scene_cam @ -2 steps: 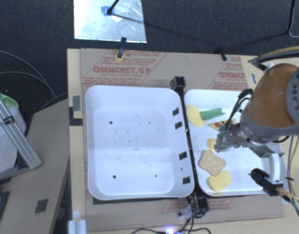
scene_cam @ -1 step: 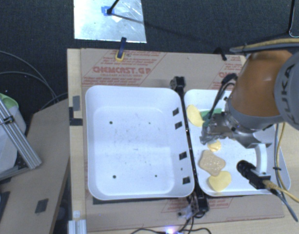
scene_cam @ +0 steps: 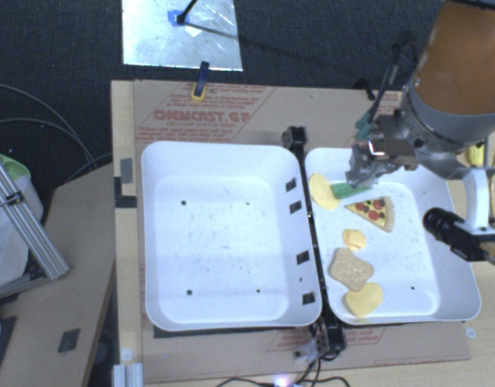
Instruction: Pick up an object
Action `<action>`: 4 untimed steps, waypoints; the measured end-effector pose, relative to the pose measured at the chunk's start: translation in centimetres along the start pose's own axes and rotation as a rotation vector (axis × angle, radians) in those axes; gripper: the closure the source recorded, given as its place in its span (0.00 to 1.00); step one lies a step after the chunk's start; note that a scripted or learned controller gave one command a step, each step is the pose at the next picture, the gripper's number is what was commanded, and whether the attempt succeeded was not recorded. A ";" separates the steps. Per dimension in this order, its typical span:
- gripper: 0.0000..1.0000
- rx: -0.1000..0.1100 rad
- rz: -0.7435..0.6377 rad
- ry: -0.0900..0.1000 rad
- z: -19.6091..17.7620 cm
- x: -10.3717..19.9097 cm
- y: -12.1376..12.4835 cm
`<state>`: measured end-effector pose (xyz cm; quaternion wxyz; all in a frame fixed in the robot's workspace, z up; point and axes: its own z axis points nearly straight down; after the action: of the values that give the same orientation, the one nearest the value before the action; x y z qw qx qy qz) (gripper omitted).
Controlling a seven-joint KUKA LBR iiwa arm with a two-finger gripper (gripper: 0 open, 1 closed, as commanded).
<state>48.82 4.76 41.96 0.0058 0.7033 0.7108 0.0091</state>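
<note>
Our gripper (scene_cam: 362, 176), whose grasp we cannot tell, hovers over a green piece (scene_cam: 350, 189), seemingly light, rigid plastic, at twelve o'clock in the right bin (scene_cam: 453, 285); take its edges.

Slanted overhead view of both bins (scene_cam: 231, 156)

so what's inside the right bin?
The right bin holds a pizza slice, a yellow oval piece, a green piece, a small yellow bit, a cracker and a yellow heart. The pincer covers the green piece's upper end.
</note>
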 end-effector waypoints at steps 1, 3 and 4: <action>1.00 0.020 0.002 -0.003 3.0 4.5 -0.2; 1.00 0.020 -0.002 -0.002 -5.3 8.4 1.1; 1.00 0.019 -0.003 0.000 -5.9 17.9 0.0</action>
<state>48.49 22.59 47.95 -0.0009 0.7021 0.7121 0.0022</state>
